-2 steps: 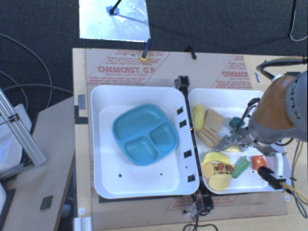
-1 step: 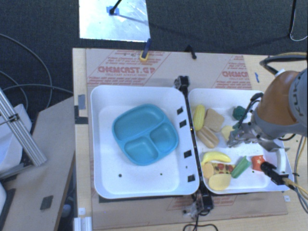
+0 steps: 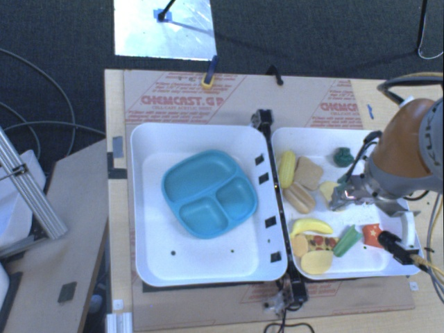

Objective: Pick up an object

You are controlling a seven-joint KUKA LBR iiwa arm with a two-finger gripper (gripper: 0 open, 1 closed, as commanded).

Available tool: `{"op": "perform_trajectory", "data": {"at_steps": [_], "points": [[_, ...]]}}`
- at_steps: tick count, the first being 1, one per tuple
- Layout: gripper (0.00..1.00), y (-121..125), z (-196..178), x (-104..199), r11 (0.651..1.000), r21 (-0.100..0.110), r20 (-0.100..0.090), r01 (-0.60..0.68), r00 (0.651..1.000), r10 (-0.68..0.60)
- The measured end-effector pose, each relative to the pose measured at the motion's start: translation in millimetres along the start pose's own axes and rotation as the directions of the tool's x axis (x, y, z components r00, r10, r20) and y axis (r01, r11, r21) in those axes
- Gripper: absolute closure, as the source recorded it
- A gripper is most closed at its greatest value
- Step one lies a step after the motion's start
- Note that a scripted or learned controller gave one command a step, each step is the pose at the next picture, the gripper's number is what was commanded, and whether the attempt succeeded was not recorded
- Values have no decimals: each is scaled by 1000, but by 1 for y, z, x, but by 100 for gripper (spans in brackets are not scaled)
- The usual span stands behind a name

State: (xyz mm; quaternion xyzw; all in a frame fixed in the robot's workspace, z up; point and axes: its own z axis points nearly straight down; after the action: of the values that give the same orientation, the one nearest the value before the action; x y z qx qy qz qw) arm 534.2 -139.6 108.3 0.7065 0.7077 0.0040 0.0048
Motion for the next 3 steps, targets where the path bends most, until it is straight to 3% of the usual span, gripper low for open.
{"op": "perform_trajectory", "data": {"at_steps": [2, 3], "points": [[100, 2, -21, 0, 1000, -6, 0, 0, 1000, 0], [100, 28, -79, 93, 1000, 4, -4, 13, 1000, -13]]}}
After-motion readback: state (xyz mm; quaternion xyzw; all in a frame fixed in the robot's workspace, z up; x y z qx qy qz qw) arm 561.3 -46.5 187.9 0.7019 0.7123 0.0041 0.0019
